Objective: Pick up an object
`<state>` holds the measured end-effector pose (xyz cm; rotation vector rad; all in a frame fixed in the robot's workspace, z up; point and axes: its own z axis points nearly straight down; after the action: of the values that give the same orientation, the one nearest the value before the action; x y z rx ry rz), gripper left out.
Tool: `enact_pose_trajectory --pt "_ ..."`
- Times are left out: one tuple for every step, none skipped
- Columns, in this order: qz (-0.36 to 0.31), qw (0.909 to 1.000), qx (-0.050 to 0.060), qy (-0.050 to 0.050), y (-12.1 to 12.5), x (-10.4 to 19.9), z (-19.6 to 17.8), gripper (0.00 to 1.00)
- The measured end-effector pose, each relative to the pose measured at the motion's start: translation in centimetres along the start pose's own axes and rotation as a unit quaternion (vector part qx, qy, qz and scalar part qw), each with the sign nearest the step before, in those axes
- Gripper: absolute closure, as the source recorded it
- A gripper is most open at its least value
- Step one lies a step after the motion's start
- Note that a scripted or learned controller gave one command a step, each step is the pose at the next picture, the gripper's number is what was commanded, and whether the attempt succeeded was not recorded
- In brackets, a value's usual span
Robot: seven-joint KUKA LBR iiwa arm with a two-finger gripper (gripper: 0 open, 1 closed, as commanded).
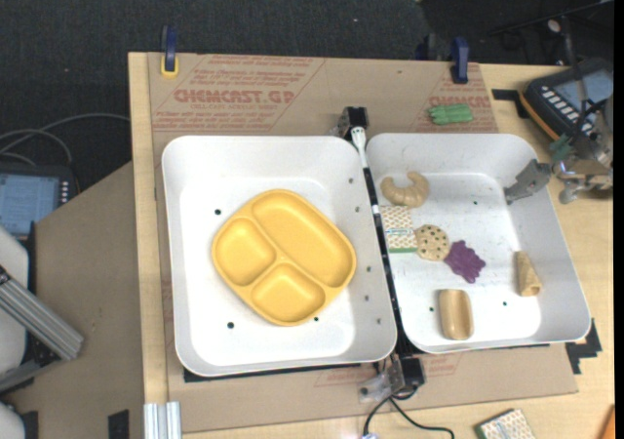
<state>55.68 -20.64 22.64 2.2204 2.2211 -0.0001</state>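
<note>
Gripper [531, 180] hovers at right bin's [561, 276] upper-right rim, nothing seen between fingers; open or shut: can't tell. Nearest pick, judged: tan wedge [527, 274] just below. Best approach: centre over it, drop straight, clear of bin wall.

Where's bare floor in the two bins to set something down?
Left bin: a ring of bare floor around the yellow tray, widest along the top edge. Right bin: free in the upper middle, between croissant and tool. Crowded around the cookie and purple piece.
</note>
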Motion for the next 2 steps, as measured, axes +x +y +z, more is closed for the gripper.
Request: enact_pose_trajectory --pt "-0.001 1.0 0.004 0.003 -3.4 5.6 14.7 0.0" --pt "0.001 1.0 -0.002 -0.001 -3.2 5.2 13.1 1.0"
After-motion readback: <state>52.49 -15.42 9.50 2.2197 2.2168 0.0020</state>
